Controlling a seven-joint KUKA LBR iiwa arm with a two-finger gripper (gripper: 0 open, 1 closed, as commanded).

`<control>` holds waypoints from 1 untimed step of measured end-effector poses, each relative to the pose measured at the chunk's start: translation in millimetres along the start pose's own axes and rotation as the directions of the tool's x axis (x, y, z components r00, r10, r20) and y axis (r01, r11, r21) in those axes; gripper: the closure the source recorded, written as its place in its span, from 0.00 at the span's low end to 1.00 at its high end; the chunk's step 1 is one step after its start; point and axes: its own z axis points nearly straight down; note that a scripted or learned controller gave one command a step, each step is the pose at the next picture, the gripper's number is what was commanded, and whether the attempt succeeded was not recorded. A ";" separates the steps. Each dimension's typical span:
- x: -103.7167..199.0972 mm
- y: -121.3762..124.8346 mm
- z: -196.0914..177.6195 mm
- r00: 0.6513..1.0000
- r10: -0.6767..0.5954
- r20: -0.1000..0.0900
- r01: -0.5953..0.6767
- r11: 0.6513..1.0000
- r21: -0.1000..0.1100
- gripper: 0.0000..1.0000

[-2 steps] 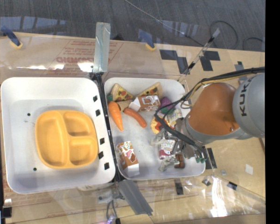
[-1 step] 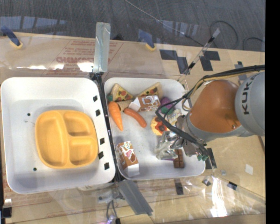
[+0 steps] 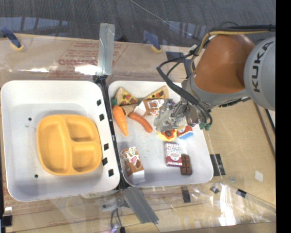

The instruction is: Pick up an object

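The right bin point(image 3: 201, 171) holds several toy foods: an orange carrot point(image 3: 120, 120), a red-orange sausage point(image 3: 140, 122), two pizza slices point(image 3: 124, 97) point(image 3: 157, 94), a chocolate milk carton point(image 3: 152, 107), a second carton point(image 3: 132, 162), a brown packet point(image 3: 173, 154) and a chocolate bar point(image 3: 185, 164). My gripper point(image 3: 170, 119) hangs low over the bin's right middle, above a small cluster of red, yellow and blue pieces point(image 3: 184, 131). Whether anything sits between its fingers is hidden by the metal wrist.
The left bin point(image 3: 9, 144) carries a yellow divided tray point(image 3: 68, 143). A black clip strip point(image 3: 106, 130) runs along the wall between the bins. The arm's orange band point(image 3: 220, 64) and cables loom over the right bin's far right corner.
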 end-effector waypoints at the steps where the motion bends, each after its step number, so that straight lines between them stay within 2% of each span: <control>1: -80.9 -35.8 62.6 0.968 -0.253 -0.010 0.253 0.968 -0.004 1.00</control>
